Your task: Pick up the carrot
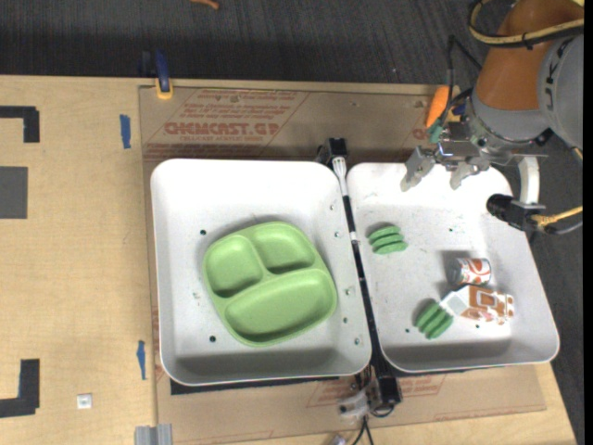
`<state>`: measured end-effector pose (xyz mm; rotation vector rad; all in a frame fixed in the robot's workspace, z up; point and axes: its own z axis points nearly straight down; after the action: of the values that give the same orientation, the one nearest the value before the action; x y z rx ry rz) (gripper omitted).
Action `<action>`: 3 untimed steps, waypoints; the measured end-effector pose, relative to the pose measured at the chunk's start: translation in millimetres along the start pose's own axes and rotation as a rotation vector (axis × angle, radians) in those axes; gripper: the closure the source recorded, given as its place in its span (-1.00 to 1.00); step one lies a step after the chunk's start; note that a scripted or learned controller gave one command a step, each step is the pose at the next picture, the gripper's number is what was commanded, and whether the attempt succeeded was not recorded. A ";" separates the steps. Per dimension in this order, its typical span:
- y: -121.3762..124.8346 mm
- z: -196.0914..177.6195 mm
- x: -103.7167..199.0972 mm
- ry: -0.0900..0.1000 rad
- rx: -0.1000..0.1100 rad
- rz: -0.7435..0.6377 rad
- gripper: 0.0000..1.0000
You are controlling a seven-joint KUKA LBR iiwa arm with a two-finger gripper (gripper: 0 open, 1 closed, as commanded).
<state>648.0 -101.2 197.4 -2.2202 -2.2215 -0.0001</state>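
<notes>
The arm reaches in from the right, its end effector (433, 175) hanging over the back edge of the right bin (528, 341) with fingers spread apart and nothing between them. The carrot (437, 106) lies on the bench just behind that bin. The right bin holds two green ridged pieces (387, 240) and small orange-and-white packets (480, 295). The left bin (176, 248) holds a green divided plate (269, 281).

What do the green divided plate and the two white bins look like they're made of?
The green divided plate looks like moulded plastic with a matte to satin finish: uniform colour, rounded compartment ridges, soft highlights. The left bin and right bin look like thin formed plastic, semi-glossy, with rounded corners and faint sheen; coated metal can't be ruled out.
</notes>
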 end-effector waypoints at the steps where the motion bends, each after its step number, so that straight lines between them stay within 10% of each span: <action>1: -45.2 13.1 109.7 0.001 0.002 0.045 -1.00; 3: -162.1 9.1 171.8 0.000 0.004 0.397 -1.00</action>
<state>485.8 70.5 188.5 -2.6122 -1.7384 0.0049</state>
